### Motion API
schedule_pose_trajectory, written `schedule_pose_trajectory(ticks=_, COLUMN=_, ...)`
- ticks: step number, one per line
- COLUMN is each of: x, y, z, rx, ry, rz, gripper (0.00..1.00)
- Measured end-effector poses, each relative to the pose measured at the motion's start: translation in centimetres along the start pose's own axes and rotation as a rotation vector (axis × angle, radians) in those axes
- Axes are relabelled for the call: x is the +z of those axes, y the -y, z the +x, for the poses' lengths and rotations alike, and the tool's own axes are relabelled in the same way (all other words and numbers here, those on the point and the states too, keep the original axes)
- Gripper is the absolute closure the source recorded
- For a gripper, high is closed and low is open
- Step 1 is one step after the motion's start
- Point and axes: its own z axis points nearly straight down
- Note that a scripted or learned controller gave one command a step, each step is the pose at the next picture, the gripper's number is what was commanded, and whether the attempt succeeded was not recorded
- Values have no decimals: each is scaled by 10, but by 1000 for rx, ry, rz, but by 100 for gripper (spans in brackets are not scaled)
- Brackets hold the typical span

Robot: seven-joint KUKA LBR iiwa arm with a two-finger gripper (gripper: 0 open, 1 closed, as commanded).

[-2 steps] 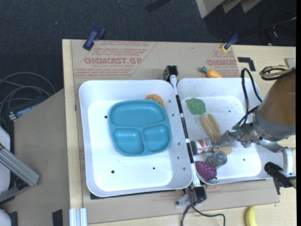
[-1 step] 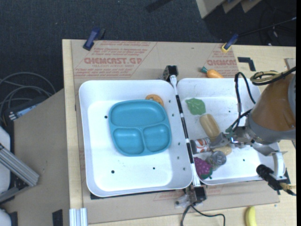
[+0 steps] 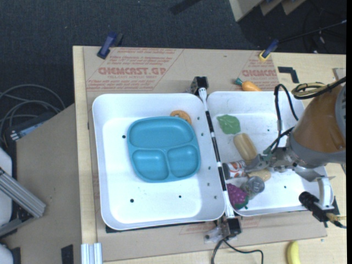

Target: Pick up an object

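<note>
A: Where is your gripper (image 3: 258,169) right now?

B: Low in the right bin (image 3: 286,199), near its front left part. My arm (image 3: 322,131) reaches in from the right, the orange band above the wrist.

A: Are you holding anything?

B: I see nothing between my fingers that I can be sure of. The tip is a tangle of grey metal over the items, and I cannot tell whether the fingers are apart or together.

A: What lies around it?

B: A tan bread roll (image 3: 245,146) just behind the tip, a green leafy piece (image 3: 229,124) further back, purple grapes (image 3: 237,194) at the front left corner, a grey lump (image 3: 254,186) just beside them, and a red and white item (image 3: 235,169) against the divider.

A: And the left bin (image 3: 110,202)?

B: It holds a blue sectioned tray (image 3: 164,148), with a small brown pastry (image 3: 180,115) touching its back edge.
</note>
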Motion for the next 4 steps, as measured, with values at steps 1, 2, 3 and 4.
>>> schedule_pose_trajectory(ticks=1, x=17, y=-62, z=30, rx=-11, ry=-16, rz=19, gripper=0)
schedule_pose_trajectory(ticks=2, x=19, y=-57, z=23, rx=-11, ry=-19, rz=26, gripper=0)
schedule_pose_trajectory(ticks=3, x=20, y=-104, z=4, rx=-13, ry=-18, rz=24, gripper=0)
schedule_pose_trajectory(ticks=4, x=10, y=-104, z=4, rx=-14, ry=-17, rz=23, gripper=100)
